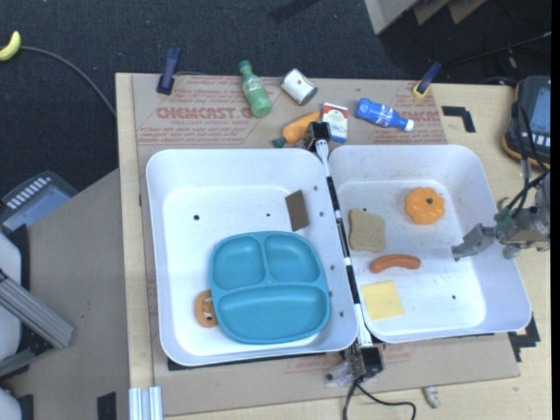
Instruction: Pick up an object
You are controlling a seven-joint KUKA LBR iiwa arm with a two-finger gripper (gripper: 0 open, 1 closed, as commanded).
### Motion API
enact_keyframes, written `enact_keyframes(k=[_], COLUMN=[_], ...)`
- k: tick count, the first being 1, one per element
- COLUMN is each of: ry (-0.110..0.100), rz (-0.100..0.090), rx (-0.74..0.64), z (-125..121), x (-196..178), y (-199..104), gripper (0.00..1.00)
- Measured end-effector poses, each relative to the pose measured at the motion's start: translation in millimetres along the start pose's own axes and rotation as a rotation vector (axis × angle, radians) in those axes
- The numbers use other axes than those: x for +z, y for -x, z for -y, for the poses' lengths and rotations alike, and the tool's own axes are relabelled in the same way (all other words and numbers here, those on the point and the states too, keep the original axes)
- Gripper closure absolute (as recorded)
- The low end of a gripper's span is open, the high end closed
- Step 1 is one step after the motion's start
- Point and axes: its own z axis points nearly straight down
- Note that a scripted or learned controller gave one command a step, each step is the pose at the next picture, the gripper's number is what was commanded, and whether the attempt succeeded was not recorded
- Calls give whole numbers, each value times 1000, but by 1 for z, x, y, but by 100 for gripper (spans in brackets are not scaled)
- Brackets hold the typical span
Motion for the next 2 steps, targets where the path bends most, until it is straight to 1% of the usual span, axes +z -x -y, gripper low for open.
enact_keyframes(k=[1,2], ry=[-2,5], rz=[-2,0], rx=[-1,-1], z=[-55,-113], x=[78,115], y=[-55,-71], gripper=[0,0])
